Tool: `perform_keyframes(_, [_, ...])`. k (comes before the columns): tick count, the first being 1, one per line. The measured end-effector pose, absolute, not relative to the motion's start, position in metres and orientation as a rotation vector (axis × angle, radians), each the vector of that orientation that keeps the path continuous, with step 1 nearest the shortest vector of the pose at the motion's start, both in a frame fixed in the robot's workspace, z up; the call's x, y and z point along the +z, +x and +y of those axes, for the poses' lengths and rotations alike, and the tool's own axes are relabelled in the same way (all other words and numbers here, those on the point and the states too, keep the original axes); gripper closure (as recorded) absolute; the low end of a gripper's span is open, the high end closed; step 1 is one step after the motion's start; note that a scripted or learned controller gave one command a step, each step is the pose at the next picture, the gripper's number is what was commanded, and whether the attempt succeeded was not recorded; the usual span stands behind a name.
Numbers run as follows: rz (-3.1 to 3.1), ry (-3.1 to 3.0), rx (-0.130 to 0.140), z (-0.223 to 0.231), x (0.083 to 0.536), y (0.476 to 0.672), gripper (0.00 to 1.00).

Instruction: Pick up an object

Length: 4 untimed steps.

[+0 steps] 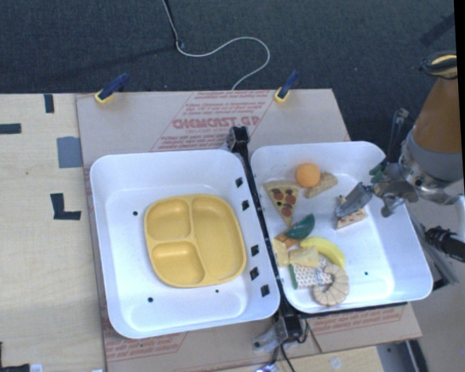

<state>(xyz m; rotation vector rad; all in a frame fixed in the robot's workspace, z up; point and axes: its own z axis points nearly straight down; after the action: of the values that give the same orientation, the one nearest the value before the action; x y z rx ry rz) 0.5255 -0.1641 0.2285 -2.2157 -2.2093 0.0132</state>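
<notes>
Now the end effector (353, 204) hangs low over the right bin (395, 273), at a small grey-and-tan piece (350, 216).

Whether its fingers are spread or closed on that piece cannot be told from this slant (they blur into it). Other candidates lie to the left: an orange (308, 174), a pizza slice (283, 199), a banana (329, 250), a pretzel (330, 287). The left bin (122, 306) carries a yellow tray (194, 240). Judged best: straddle the piece squarely, close fully, lift straight up, clear of the bin wall.

Grey arm (439, 161) with orange band, dark metal gripper (358, 203).
</notes>
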Motion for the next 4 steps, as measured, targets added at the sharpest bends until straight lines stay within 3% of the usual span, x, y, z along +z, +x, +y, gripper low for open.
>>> perform_keyframes(1, [-2.221,-2.219,0.002,-0.164,0.235,0.528,0.00])
perform_keyframes(4, [-2.222,-2.219,0.003,-0.151,0.084,0.516,0.00])
